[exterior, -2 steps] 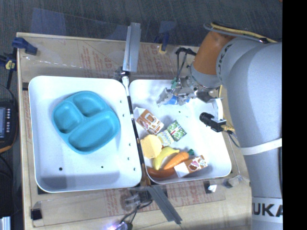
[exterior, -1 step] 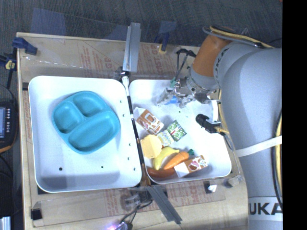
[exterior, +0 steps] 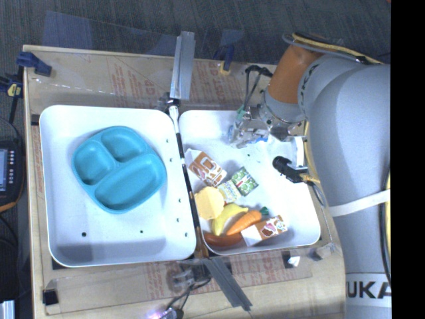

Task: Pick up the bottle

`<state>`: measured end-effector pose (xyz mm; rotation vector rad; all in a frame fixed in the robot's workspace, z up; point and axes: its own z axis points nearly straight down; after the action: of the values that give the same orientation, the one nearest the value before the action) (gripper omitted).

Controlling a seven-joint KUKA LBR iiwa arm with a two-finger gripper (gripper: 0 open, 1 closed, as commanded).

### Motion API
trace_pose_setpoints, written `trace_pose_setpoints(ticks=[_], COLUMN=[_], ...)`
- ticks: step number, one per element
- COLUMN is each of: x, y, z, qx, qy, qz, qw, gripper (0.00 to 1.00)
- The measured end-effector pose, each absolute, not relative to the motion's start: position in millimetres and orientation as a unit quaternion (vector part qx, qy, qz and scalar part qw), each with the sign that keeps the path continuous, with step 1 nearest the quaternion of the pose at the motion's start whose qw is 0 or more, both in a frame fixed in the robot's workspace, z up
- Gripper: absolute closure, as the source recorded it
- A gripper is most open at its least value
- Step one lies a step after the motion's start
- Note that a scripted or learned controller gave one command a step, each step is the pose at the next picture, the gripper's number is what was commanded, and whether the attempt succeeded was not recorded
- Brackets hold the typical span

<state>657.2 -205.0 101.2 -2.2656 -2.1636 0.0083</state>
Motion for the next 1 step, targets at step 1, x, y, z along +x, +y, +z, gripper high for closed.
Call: trace_pose_setpoints(ticks=[1], x=[657.2], y=[-204.7], z=[101.1], qx=[-0.723], qy=[-0.691], qz=[0.0026], qw=[0.005], gripper=[0.0])
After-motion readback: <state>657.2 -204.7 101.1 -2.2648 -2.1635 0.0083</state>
